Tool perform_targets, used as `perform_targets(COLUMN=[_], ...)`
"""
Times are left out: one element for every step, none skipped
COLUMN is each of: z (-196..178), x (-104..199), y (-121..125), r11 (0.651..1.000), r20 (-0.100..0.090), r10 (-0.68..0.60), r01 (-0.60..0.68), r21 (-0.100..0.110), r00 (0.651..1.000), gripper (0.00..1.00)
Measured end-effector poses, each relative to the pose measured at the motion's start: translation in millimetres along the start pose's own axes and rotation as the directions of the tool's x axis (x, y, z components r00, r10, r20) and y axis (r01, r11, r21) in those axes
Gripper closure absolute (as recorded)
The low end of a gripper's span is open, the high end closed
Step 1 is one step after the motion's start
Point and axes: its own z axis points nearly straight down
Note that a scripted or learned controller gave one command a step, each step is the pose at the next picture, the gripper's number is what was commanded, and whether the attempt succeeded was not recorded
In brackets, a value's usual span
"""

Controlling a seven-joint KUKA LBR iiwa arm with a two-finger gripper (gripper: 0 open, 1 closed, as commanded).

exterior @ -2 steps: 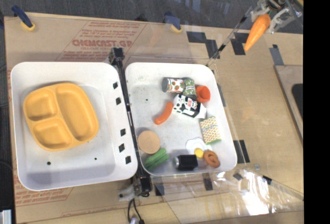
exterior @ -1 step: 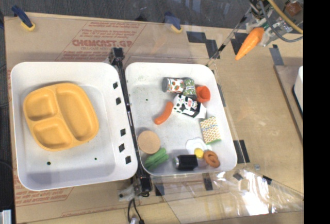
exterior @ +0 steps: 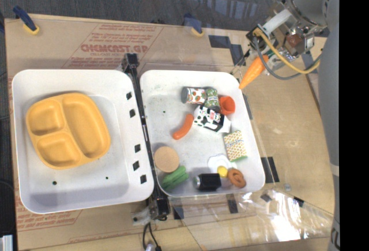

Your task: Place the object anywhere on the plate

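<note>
Orange carrot [exterior: 252, 74] in end effector [exterior: 259, 55]

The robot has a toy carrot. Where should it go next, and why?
Probably left, across the bins toward the plate. The end effector holds the carrot up over the right bin's far corner, and the yellow plate sits in the left bin, so the carrot is far from it.
</note>
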Motion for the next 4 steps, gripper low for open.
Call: perform_targets(z=[-154.4,-129.5,-96.7,-28.6], x=[-5.9,-3.0,4.7,5.5], y=[-0.4,0.8,3.4,2.4], r11=[0.982,0.982,0.982,0.993], r20=[-0.029,-0.012,-0.008,-0.005], r10=[0.188,0.19,0.189,0.116], r01=[-0.188,-0.19,-0.189,-0.116], r21=[-0.014,-0.006,-0.005,-0.003], r00=[0.982,0.982,0.982,0.993], gripper=[1.0,1.0,1.0,1.0])
